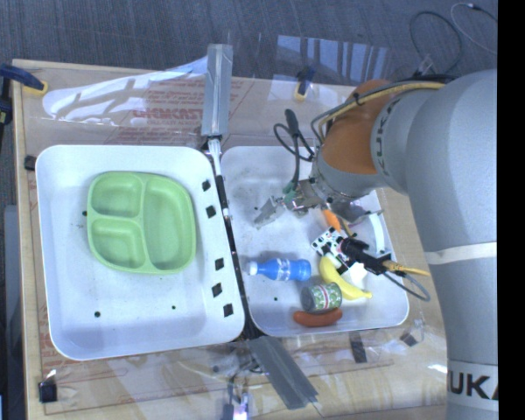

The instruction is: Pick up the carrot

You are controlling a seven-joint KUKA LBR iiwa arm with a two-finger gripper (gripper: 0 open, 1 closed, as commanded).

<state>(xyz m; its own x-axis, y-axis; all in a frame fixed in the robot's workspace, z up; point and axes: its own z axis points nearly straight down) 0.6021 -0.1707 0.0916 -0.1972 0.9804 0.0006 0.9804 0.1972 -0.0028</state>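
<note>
Overhead view of the counter, which bears two white bins side by side. The left bin holds a green divided plate, lying flat near the bin's middle.

The arm enters from the right, with its orange band over the far part of the right bin. The pincer points left, low over bare bin floor in the far-left part of that bin. Whether it is open or closed cannot be told, and nothing is seen gripped in it.

The carrot, an orange sliver, lies in the right bin just beside the wrist. The arm partly hides it, and it is apart from the pincer's tip.

Toward the near side of the right bin lie:
- a blue bottle, on its side, cap to the left
- a banana, to the right of the bottle
- a can, touching the banana
- a reddish sausage, just beside the can, at the near wall
</note>
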